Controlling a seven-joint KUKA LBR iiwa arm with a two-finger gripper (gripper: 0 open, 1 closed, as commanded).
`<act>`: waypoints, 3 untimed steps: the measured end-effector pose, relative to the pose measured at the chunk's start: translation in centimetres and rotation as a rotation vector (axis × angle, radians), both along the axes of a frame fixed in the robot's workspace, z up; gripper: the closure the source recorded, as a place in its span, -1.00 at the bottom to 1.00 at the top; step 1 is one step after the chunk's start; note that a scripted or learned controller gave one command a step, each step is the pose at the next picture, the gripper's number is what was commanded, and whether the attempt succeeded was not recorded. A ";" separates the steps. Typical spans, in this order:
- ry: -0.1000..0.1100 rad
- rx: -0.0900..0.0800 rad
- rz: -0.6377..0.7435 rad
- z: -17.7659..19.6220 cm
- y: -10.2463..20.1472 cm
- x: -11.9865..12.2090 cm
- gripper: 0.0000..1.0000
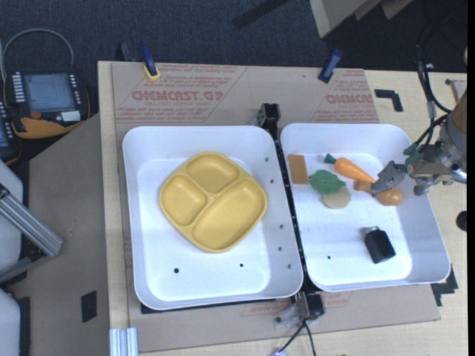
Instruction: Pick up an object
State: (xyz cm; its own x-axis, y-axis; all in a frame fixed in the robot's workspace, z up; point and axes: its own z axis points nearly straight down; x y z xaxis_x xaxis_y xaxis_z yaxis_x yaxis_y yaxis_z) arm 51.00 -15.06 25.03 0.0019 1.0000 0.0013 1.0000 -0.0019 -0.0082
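A small orange-brown rounded toy piece (389,196) lies near the right edge of the right white bin (415,269), alongside an orange plastic carrot (353,170), a green leafy piece (326,182), a tan slab (297,169) and a black block (379,245). The left white bin (141,221) carries a yellow three-compartment plate (213,199). The grey gripper (404,178) hangs low at the right bin's right edge, just over the rounded piece; whether its fingers are spread or pinching, I cannot tell.

The arm (456,136) is cut off by the right edge, only its wrist end in view. The gripper (404,178) covers part of a small orange-brown thing (390,196), whose kind cannot be told. The beige piece (336,199) lies partly under the green one (325,182). The grey rail (26,225) and handheld screen (41,99) run off the left edge
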 end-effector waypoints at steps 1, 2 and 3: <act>-0.009 -0.002 0.002 0.4 0.0 0.2 -1.00; -0.007 -0.001 0.001 -4.5 -0.7 -0.5 -1.00; 0.000 0.002 0.001 -10.6 -0.8 -1.4 -1.00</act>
